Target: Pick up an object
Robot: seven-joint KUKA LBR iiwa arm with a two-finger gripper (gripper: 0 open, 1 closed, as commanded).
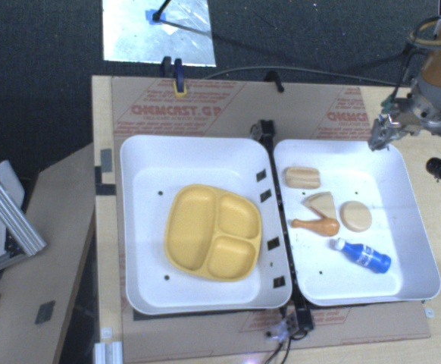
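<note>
Two shallow white bins sit side by side on the table (205, 105) in the camera view. The left bin (141, 203) holds a yellow divided tray (213, 232) with three compartments, lying flat near the bin's middle. The right bin (410, 226) holds five small things: a tan bread roll (301, 177) near its far left corner, a pale wedge-shaped piece (321, 202) just below it, an orange drumstick-shaped toy (317, 224) touching or just beside the wedge's near edge, a round beige disc (355, 216) to their right, and a blue bottle with a white cap (364, 255) lying on its side nearer the front of the bin.

At the right of the view the grey arm (436, 89) reaches in, with its end effector (380, 135) hovering over the far right corner of the right bin, well apart from all five things. Nothing is seen between its fingers; whether they are spread or closed is too small to tell.
</note>
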